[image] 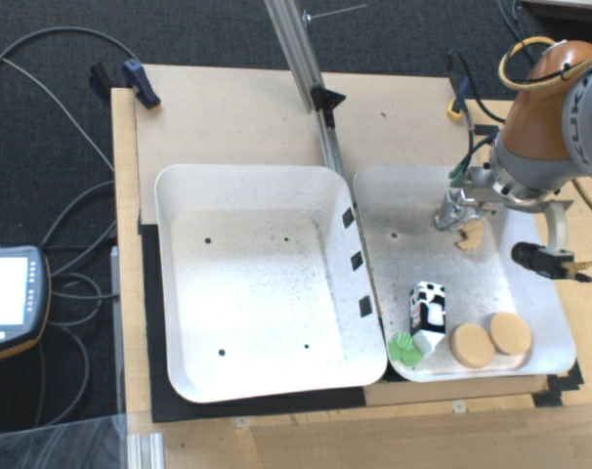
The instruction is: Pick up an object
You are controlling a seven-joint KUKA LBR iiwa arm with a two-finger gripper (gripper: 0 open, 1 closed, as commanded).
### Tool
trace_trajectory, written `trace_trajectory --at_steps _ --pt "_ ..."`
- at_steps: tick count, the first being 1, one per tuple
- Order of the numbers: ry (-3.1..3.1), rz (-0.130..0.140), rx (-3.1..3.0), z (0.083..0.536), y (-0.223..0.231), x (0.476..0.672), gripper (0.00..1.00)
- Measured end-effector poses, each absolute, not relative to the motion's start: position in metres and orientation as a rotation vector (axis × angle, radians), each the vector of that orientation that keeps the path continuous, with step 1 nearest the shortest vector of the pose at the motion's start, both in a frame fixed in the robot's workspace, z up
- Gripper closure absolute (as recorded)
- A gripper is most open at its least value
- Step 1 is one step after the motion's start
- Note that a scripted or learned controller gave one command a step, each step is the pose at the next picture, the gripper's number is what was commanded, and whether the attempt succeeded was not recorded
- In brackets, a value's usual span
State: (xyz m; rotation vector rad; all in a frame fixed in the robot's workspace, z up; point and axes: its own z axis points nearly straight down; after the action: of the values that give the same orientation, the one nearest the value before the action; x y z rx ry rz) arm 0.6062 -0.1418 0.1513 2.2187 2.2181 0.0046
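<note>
- Arm [550, 115] at the right edge of the frame, upper half, orange band showing, wrist bent down over the right bin [403, 262].
- Gripper [456, 213] low over the upper part of that bin, metal fingertips pointing down and to the left.
- Open or closed: cannot tell, too small and too foreshortened at this slant.
- A small tan piece [469, 235] on the bin floor just below and right of the gripper tip, very near or touching; not seen between the fingers.
- Black-and-white box [429, 308] lower in the same bin, well apart from the gripper, standing a little tilted.
- Green item [404, 349] at the bin's lower left corner, just beside the foot of the box.
- Two tan discs [489, 339] side by side at the lower right of the bin, touching or nearly so, right of the box and far below the gripper.
- Left bin [257, 281] in the middle of the frame, speckled white floor, beside the right bin along a shared edge.
- Metal rail [298, 47] slanting from top centre down to the gap between the bins.
- Tablet [11, 296] at the left edge, cables [52, 164] looping above it on the dark floor.
</note>
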Motion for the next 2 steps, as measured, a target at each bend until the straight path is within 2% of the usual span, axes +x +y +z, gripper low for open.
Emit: trace_trajectory --at_steps 1,2 --pt "2.220 0.008 2.213 0.209 -0.134 0.615 1.00" --pt "2.217 0.009 2.214 0.274 -0.136 0.614 1.00"
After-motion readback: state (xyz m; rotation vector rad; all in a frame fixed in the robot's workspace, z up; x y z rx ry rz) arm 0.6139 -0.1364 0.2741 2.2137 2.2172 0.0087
